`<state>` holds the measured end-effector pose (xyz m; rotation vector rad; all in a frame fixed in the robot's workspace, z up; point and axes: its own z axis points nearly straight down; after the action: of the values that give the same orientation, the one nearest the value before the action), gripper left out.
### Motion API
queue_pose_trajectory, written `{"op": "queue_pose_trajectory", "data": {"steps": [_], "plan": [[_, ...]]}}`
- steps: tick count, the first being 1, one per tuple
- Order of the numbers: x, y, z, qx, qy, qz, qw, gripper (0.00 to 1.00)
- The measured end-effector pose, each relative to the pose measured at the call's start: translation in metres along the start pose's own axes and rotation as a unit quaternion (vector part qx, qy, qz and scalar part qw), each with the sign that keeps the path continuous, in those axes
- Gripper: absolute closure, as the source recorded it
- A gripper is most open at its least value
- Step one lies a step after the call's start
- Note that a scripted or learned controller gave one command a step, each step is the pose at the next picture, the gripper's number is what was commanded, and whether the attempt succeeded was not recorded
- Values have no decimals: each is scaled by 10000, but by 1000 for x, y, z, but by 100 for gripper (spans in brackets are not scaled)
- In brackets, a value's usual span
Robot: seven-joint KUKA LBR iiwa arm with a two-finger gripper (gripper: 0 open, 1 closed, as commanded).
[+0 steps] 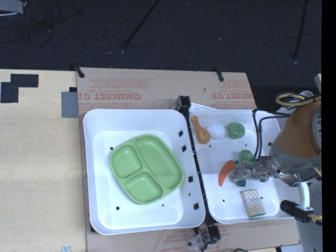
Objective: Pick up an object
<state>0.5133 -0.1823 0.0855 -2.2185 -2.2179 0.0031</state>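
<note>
The gripper [242,173] stood in the right bin [231,214]; whether its jaws were released or clenched, I cannot tell. The orange chili [226,171] lay just beside it at nine o'clock, its long axis running from one to seven o'clock.

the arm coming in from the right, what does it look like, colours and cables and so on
The arm is bulky and rounded, orange-brown with a grey section at the wrist. A black cable loops along it. The gripper is a small grey metal assembly with dark fittings.
</note>
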Motion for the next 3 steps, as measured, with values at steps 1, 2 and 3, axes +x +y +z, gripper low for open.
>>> {"op": "queue_pose_trajectory", "data": {"steps": [1,2,3], "plan": [[-2,0,-13,-11,-10,25,10000,100],[-10,6,-60,-31,-12,13,10000,100],[-17,9,-104,-33,-13,-9,10000,100]]}}
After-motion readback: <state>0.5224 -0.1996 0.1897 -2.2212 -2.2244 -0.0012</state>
